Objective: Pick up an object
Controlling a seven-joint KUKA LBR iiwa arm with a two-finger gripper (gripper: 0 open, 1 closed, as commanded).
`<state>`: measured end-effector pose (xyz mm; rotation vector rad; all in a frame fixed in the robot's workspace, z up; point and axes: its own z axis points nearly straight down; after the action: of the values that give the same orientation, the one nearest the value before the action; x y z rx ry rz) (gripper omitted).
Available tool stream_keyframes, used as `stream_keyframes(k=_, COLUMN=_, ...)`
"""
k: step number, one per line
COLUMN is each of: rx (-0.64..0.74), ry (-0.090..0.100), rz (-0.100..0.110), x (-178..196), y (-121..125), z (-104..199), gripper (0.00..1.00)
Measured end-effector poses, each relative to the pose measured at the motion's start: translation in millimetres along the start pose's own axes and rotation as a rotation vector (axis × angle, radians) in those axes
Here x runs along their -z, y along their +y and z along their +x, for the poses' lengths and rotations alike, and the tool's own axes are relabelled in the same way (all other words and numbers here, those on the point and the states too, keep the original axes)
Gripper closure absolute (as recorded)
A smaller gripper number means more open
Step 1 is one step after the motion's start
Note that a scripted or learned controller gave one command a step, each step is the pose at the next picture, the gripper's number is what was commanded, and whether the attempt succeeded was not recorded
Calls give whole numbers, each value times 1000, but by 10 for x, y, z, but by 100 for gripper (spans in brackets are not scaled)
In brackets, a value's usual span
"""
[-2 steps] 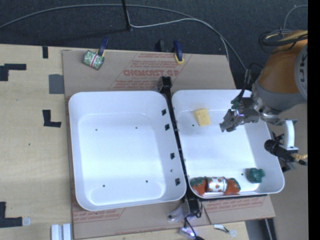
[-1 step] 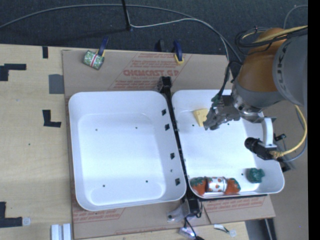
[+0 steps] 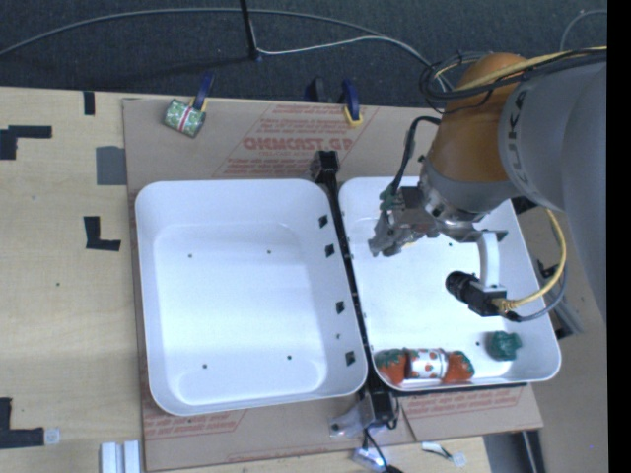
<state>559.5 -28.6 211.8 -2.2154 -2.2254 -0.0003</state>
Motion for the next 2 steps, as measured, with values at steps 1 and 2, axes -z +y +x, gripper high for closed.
stream_keyframes(k=1, rx=1, ry=0, rz=0, x=-52, y=121, z=584, gripper=100)
stream_keyframes(k=2, rx=0, ry=0, rz=-1, x=101, y=237, z=1084, gripper=100)
